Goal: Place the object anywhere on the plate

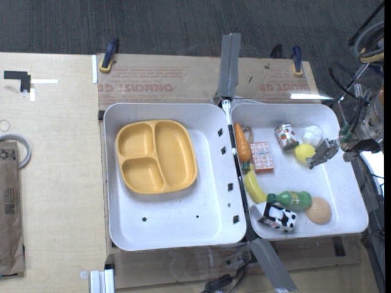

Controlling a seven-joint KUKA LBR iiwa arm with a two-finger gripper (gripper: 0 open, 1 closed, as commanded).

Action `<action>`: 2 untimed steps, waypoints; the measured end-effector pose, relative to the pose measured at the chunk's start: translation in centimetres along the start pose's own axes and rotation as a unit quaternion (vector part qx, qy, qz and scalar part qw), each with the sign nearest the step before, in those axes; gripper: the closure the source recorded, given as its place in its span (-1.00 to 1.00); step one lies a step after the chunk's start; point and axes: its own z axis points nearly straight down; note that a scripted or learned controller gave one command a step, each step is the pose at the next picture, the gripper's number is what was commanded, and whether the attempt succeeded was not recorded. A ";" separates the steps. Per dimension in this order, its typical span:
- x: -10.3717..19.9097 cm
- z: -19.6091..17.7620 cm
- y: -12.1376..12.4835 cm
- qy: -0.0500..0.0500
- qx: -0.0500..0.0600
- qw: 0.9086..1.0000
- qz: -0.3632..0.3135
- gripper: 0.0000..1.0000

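Nearest, in the right bin [342, 227]: a black-and-white cow toy [279, 217], a green bottle [289, 199] lying flat, a tan round bun [318, 210] and a banana [254, 186]. Farther back lie a carrot [242, 143], a small carton [261, 157], a can [285, 136] and a lemon [304, 152]. The claw [320, 154] sits just beside the lemon; its state cannot be determined. In the left bin [165, 234], the yellow divided plate [157, 156] holds nothing.

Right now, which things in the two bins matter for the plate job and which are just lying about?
For the job: yellow divided plastic plate, gripper, small yellow lemon beside it.
Lying about: orange carrot, yellow banana, green bottle, round tan bun.
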 end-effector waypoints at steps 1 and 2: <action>0.0 0.0 0.0 0.000 0.000 1.000 0.000 -1.00; 0.0 0.0 0.0 0.000 0.000 1.000 0.000 -1.00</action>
